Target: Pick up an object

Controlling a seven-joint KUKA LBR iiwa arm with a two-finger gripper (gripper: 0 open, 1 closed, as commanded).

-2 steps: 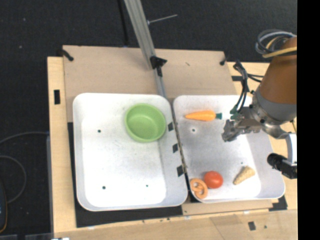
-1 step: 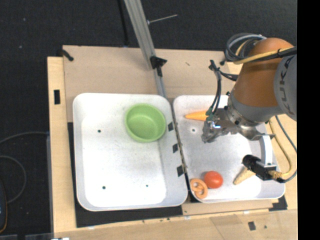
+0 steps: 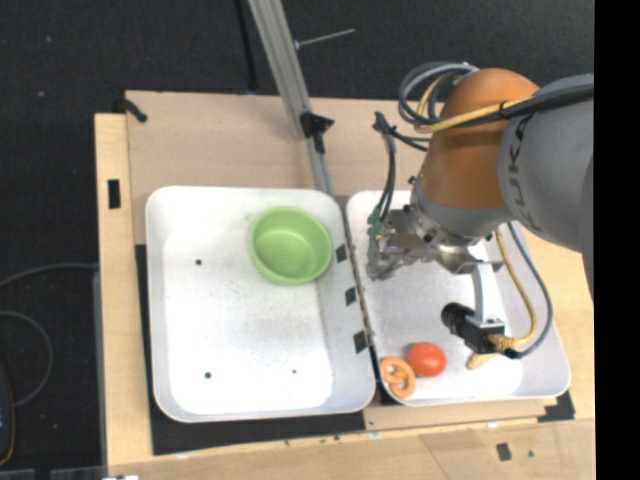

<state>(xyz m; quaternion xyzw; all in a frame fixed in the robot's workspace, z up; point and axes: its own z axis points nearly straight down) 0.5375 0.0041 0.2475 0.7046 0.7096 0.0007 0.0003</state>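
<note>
A green bowl (image 3: pixel 291 245) sits upright in the left bin (image 3: pixel 200 368), near its back right corner. In the right bin (image 3: pixel 530 378), a red tomato-like ball (image 3: pixel 427 359) lies near the front edge, with an orange pretzel-shaped piece (image 3: pixel 397 375) touching its left side. My gripper (image 3: pixel 384 261) hangs low over the left part of the right bin, behind the red ball and apart from it. I see nothing between its fingers.
A grey metal pole (image 3: pixel 285 68) slants from the top of the view down to the divide between the bins. Black cable fittings (image 3: pixel 470 326) with a yellow hose hang off the wrist over the right bin. Wooden bench (image 3: pixel 200 148) surrounds both bins.
</note>
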